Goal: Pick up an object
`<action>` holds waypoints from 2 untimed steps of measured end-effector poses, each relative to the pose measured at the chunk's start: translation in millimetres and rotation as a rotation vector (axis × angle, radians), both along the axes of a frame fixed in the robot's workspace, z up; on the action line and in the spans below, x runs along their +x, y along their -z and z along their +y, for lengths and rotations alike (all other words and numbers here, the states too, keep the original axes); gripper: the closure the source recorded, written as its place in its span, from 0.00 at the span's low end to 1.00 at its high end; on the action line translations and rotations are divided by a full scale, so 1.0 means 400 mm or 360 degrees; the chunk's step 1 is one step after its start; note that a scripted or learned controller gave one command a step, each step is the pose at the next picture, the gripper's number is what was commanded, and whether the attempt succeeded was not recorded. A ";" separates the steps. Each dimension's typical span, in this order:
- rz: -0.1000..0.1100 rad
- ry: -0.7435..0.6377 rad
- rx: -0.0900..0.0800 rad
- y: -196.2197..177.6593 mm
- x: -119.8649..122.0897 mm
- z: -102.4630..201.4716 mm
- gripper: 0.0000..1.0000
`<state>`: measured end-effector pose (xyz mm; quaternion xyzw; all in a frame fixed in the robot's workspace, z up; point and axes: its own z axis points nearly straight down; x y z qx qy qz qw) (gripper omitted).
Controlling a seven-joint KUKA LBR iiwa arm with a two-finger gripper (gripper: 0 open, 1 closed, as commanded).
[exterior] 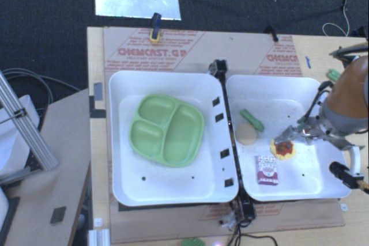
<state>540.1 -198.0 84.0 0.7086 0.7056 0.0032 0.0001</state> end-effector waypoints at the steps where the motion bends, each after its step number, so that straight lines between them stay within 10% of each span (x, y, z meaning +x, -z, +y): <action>1: -0.0003 -0.0021 -0.0005 -0.006 -0.030 0.231 0.00; 2: -0.0027 -0.0027 -0.0008 -0.272 0.239 0.343 0.00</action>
